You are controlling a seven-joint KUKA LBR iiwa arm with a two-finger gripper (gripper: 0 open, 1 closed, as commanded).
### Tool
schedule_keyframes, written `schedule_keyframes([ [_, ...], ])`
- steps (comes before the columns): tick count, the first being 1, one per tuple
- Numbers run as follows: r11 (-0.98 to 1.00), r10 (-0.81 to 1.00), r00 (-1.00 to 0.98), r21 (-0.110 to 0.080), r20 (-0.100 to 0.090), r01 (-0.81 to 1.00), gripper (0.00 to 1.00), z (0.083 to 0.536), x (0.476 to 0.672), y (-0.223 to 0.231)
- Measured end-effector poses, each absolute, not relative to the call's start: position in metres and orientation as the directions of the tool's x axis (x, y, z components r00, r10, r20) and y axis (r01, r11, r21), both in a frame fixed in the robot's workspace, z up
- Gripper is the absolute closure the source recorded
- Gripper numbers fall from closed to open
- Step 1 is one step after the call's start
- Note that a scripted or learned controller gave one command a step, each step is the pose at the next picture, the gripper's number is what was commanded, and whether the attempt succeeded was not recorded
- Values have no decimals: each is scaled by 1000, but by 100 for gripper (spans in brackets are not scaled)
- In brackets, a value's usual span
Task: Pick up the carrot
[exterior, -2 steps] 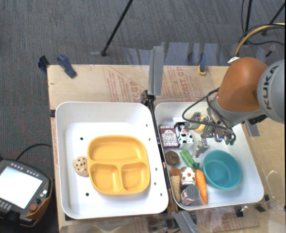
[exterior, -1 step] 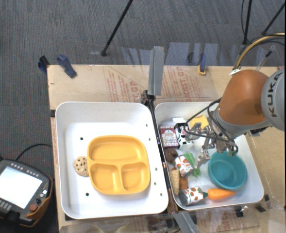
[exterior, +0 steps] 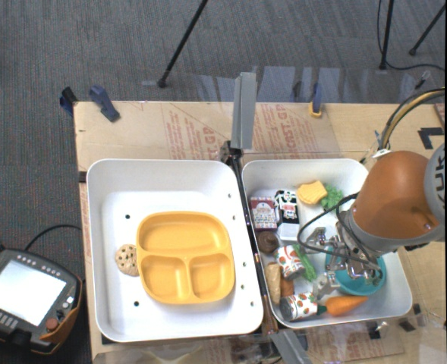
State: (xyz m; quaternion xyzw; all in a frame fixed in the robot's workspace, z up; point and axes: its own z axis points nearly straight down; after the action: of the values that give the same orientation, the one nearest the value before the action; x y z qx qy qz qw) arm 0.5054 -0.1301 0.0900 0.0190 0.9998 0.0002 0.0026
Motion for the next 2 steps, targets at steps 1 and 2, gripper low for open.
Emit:
schedule_keyframes([
  [1,993,119,-993,6,-23,119,0,93,485,-192],
  [2,989,148,-989,1,-5,148,0,134,504,-210],
])
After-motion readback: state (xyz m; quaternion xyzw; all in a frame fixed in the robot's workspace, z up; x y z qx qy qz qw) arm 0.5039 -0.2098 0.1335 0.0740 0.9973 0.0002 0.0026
